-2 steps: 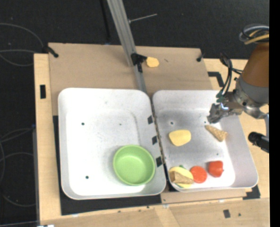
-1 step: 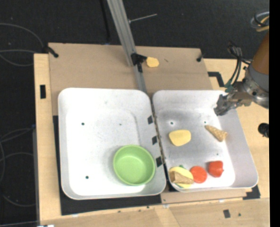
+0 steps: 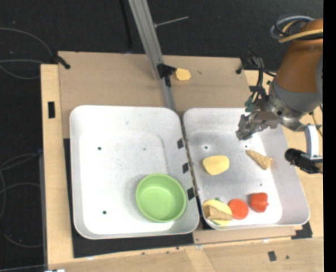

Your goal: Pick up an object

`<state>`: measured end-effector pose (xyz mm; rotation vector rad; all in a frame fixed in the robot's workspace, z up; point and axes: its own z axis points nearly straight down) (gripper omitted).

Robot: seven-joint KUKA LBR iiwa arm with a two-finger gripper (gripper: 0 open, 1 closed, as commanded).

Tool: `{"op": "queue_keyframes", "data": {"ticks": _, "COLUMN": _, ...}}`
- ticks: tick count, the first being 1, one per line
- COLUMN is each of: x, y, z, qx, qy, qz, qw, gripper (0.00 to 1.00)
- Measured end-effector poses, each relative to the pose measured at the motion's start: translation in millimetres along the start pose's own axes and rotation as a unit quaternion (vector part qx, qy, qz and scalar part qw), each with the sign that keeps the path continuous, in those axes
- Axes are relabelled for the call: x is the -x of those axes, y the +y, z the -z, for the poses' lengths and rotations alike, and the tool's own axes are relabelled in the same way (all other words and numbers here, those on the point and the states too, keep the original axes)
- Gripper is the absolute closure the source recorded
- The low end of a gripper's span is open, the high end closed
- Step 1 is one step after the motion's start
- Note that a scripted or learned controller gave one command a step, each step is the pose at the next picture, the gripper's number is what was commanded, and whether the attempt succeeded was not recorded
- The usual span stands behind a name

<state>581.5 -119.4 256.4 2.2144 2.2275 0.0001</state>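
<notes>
- Gripper [image 3: 246, 130] of the grey arm with the orange band hanging over the far part of the right shallow white bin [image 3: 292, 205], near its far right corner; finger state impossible to tell from this slant, nothing visibly pinched.
- Lying just beside and nearer than the gripper: a tan wedge-shaped piece [image 3: 259, 159], close to the right bin's right edge, apart from the fingertips.
- Resting near the middle of the right bin, toward its left edge: a pale yellow rounded lump [image 3: 215, 164].
- Sitting along the right bin's near edge: a yellow and tan piece [image 3: 217, 211] at the near left corner, touching a round red-orange ball [image 3: 238, 208], and a red blocky piece [image 3: 259, 202] just beside that.
- Standing in the left shallow white bin [image 3: 88, 152], by its near right corner: a light green plastic bowl [image 3: 160, 197], upright.
- Lying on the brown bench [image 3: 111, 78] beyond both bins, beside a slanting metal pole [image 3: 148, 30]: a small yellow lump [image 3: 183, 74].
</notes>
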Motion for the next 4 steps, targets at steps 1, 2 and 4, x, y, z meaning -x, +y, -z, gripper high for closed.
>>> {"op": "queue_keyframes", "data": {"ticks": 1, "x": -41.8, "y": 4.0, "z": -7.5, "qx": 0.0, "qy": 0.0, "qz": 0.0, "qw": 1.0, "gripper": 1.0}}
{"op": "queue_keyframes", "data": {"ticks": 2, "x": -89.1, "y": -1.1, "z": -12.6, "qx": 0.0, "qy": 0.0, "qz": 0.0, "qw": 1.0, "gripper": 1.0}}
{"op": "queue_keyframes", "data": {"ticks": 4, "x": -197.2, "y": 16.3, "z": -15.0, "qx": 0.0, "qy": 0.0, "qz": 0.001, "qw": 1.0, "gripper": 1.0}}
